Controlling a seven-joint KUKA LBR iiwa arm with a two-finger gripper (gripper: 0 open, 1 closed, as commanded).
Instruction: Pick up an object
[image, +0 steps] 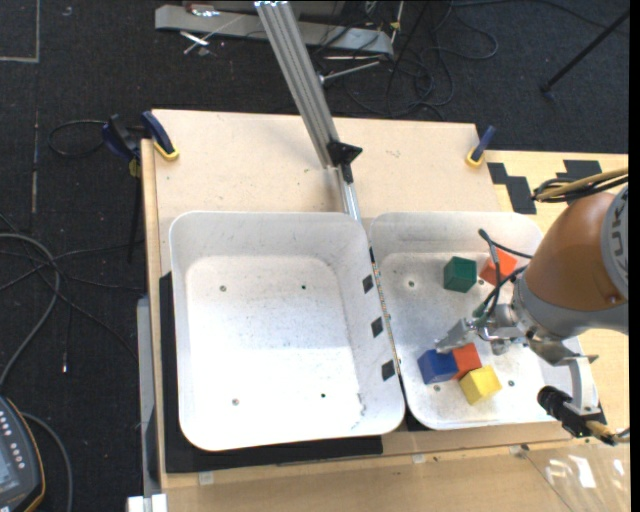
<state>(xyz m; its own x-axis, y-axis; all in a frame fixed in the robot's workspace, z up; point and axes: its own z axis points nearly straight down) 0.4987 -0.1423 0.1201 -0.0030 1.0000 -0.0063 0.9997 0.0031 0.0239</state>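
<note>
The pincer (468, 335) hangs low over the right bin (420, 240), reaching in from the right on the grey arm (560, 310) with its orange band (580, 245) above the wrist. Its metal fingers point down and to the left, and their tips sit right above a small cluster of blocks. How far the pincer is open cannot be told: the fingers are small, blurred and partly merged with the blocks beneath, and no block can be seen between them.

Directly below the pincer's tips lies the orange-red cube (467, 358), so close that touching or apart cannot be told. Just to the left of that cube, and lower left of the pincer, is the blue cube (436, 366), touching the orange-red one. Lower right of the pincer sits the yellow cube (480, 384), pressed against the orange-red cube's lower edge.

Above the pincer, well apart from the cluster, rests the green cube (460, 274). Up and to the right of the pincer, partly hidden by the arm, shows another orange block (498, 267), near the green cube.

Far to the left of the pincer lies the left bin (200, 240), edge to edge with the right one on the wooden bench (250, 160).
</note>
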